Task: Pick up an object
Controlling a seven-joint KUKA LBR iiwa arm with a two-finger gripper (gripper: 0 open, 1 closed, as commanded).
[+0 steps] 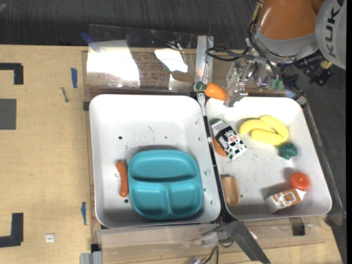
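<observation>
Smooth white bins (146, 111) — teal compartmented tray (164, 184), curved bananas (264, 130)

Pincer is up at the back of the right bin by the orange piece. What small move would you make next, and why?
Probably lower the pincer a little and ease it left onto the carrot. The carrot lies on the back rim of the right bin, just left of the pincer, with nothing seen between the fingers. It is the closest thing; the bananas lie further forward.

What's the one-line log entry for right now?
hand: above right bin's far-left corner | beside it: carrot on that rim | right bin: bananas, tomato | left bin: teal tray
</observation>
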